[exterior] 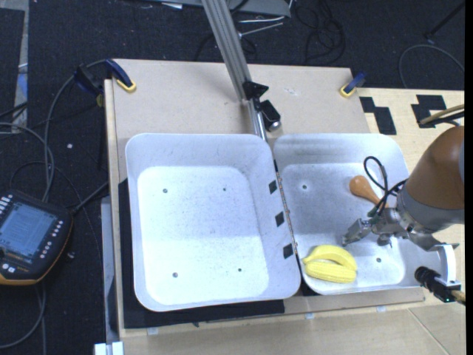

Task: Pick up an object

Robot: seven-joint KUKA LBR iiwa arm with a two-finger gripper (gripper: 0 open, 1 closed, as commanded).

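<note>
A yellow banana-shaped object point(330, 264) lies at the near left corner of the right bin point(318, 161). An orange-brown wooden piece point(363, 188) rests toward the bin's right side, partly hidden by the arm and a black cable loop. My gripper point(362, 232) hangs low over the right bin's floor, just right of and above the banana, not touching it. Its fingers point left and look spread, with nothing between them.
The left bin point(199, 205) sits beside the right one, sharing a raised middle rim with black clips. A metal rod point(233, 46) slants from the top toward the bins' junction. Yellow clamps hold the board's far corners. A teach pendant point(26, 235) lies at far left.
</note>
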